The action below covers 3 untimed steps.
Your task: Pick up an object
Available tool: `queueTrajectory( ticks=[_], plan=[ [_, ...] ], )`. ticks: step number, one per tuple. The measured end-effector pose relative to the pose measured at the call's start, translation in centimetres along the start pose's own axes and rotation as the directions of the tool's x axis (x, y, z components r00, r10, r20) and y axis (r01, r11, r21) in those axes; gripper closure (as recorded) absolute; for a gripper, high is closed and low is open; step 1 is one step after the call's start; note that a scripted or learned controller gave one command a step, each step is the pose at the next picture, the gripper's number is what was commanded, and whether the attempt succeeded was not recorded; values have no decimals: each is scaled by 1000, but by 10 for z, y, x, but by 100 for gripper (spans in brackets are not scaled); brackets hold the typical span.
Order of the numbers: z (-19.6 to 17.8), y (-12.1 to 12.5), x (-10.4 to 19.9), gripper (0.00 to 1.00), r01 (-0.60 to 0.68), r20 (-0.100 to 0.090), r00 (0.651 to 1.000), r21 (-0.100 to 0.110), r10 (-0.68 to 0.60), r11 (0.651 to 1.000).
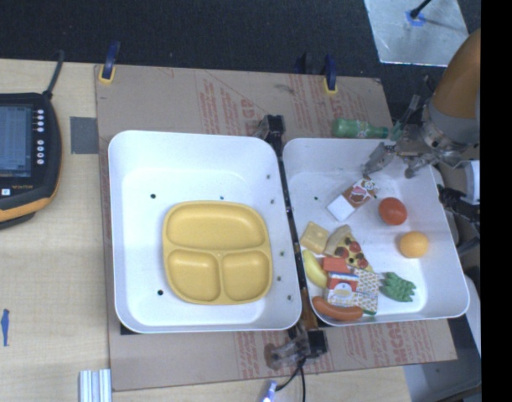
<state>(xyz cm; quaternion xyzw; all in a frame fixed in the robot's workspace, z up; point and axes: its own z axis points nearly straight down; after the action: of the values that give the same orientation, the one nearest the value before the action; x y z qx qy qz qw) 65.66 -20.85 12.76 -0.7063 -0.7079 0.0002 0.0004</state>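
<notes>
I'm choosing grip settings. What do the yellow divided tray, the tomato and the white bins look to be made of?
Yellow divided tray: looks like moulded plastic, matte, with rounded compartment edges. Tomato: probably toy plastic, uniform red with a slight sheen; hard to confirm. White bins: apparently thin formed plastic, smooth and glossy, with rounded corners.

A divided tray (216, 251) lies in the left bin (130, 182); toy foods (348, 266) crowd the right bin's (444, 287) near-left part

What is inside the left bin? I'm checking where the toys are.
The left bin holds a yellow divided tray. The bin floor beneath that tray is covered.
</notes>
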Motion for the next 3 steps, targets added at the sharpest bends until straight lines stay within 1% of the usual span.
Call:
queueTrajectory(
  ticks=[1, 2, 3],
  plan=[
    [-22, 0, 56, 0, 2, -1, 1000, 3, -2, 1000],
    [36, -12, 50, 0, 2, 1, 1000, 3, -2, 1000],
    [25, -12, 49, 100, 4, 2, 1000, 3, -4, 1000]
  ],
)
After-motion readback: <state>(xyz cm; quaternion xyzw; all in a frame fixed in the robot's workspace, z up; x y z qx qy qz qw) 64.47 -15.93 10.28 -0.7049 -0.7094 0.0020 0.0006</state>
